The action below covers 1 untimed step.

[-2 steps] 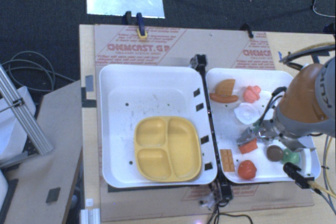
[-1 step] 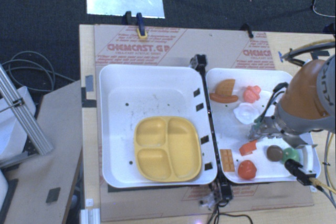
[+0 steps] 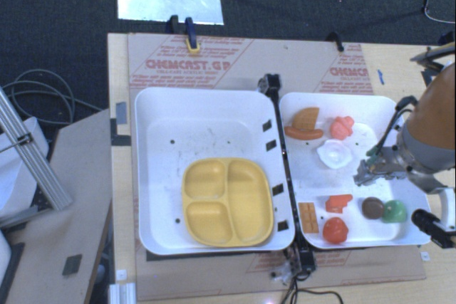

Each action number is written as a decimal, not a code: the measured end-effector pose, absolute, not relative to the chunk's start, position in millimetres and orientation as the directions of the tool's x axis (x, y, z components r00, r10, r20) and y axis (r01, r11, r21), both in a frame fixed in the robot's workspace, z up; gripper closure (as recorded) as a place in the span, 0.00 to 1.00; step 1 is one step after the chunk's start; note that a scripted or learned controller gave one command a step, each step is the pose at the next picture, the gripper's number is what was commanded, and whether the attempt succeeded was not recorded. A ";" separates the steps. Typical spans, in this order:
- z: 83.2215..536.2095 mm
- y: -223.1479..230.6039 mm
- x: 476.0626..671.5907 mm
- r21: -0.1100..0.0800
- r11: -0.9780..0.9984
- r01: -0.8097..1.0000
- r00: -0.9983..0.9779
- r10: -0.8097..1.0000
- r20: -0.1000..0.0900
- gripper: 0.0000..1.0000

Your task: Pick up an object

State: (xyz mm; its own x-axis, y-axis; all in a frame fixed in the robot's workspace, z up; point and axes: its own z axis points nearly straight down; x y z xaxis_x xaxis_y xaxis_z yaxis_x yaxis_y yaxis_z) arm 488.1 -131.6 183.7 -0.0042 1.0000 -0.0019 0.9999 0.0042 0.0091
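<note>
Tool [image 3: 365, 174] low in right bin [image 3: 299, 160], finger state cannot be told, white cup [image 3: 335, 153] just beside, brown ball [image 3: 372, 208] near, yellow tray [image 3: 228, 201] in left bin [image 3: 153, 153]

1. One fixed camera, mounted above the bench, looking down at a slant.
2. Far enough back to take in the whole pale wooden bench top [image 3: 235, 57] and dark carpet beyond its far edge.
3. Left shallow white plastic bin [image 3: 153, 153] and right shallow white plastic bin [image 3: 388, 114] both fully in frame, side by side, roughly centred.
4. Bench far edge lies toward the frame top, near edge at the bottom.
5. Grey arm with orange band [image 3: 436, 121] enters from the right frame edge, over the right bin's right rim.
</note>
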 end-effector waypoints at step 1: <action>230.9 -105.6 488.5 0.007 0.007 1.000 -0.007 1.000 0.000 1.00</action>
State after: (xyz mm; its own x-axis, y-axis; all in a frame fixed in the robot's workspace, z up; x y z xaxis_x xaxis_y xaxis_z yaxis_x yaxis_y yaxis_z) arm 488.5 -105.6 230.9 -0.0070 1.0000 -0.0002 0.9999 0.0070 0.0074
